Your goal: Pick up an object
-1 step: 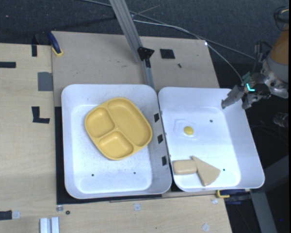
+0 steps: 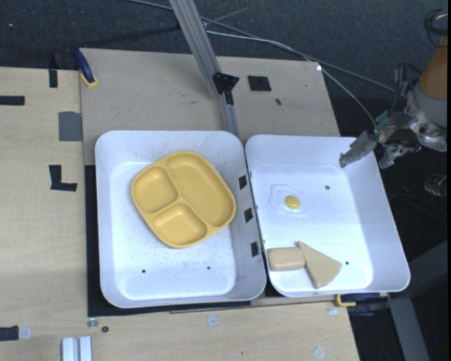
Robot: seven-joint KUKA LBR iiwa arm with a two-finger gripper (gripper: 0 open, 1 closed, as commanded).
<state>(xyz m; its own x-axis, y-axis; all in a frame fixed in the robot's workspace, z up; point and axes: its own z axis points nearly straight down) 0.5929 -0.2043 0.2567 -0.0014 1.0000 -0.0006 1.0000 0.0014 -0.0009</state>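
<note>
A: Camera view, near edge first: right bin (image 2: 361, 224) has two tan pieces at its near wall. A rounded block (image 2: 285, 259) and a wedge (image 2: 320, 264), touching or overlapping, can't tell which.

B: Candidates for the pick?

A: Yes. Both look like toy food: light, stiff, smooth-skinned I'd guess. The block is the easier one, take it across its short sides. The wedge has slanted faces, so pads could slide off.

B: Anything else in that bin?

A: Small fried-egg piece (image 2: 291, 201) mid-bin, well apart from the other two. Flat and low, hard to get fingers under. I'd skip it.

B: Left bin?

A: Left bin (image 2: 113, 224) has a yellow three-compartment plate (image 2: 183, 198), upright, roughly centred. Rigid, light, but wide. Only a rim pinch would work, and it would likely tip.

B: Gripper?

A: Gripper (image 2: 358, 151) sits over the far right corner of the right bin, on the grey arm (image 2: 428, 119) coming in from the right. Nothing between the fingers. Open or closed, can't tell, too small and dark.

B: So pick not started.

A: My read too. It's well apart from the block.
</note>
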